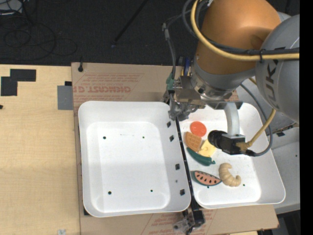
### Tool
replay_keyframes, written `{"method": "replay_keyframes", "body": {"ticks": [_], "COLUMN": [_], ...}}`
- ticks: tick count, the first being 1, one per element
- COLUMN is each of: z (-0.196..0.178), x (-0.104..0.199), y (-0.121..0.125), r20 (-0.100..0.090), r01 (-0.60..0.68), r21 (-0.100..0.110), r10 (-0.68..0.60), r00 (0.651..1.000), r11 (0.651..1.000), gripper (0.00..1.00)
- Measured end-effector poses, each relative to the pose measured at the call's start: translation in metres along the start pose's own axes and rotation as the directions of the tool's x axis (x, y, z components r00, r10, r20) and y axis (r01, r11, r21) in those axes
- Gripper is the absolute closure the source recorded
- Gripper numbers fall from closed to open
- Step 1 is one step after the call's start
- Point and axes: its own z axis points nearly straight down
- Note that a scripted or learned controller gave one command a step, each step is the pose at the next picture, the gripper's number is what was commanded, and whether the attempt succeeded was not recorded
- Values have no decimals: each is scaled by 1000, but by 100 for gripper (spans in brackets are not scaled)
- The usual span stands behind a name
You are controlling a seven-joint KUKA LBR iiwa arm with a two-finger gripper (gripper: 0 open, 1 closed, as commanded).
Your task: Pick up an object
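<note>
Grey end effector (180, 110) above right bin (266, 190)

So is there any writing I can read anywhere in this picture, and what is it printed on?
Red print on the cardboard sheet under the bins: upside down and blurred, not readable.
Red print on the cardboard's front edge: too small to read.
Dark letters on the grey arm: cut off, partly "U".
</note>
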Motion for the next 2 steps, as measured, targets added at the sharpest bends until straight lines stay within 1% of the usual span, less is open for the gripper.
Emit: {"method": "replay_keyframes", "body": {"ticks": [1, 2], "z": [-52, -130], "x": [-11, 30], "y": [-57, -35], "r20": [0, 0], "r01": [-3, -1], "r21": [2, -3], "r10": [3, 1], "r00": [1000, 1000], "r11": [1000, 1000], "gripper": [100, 100]}}
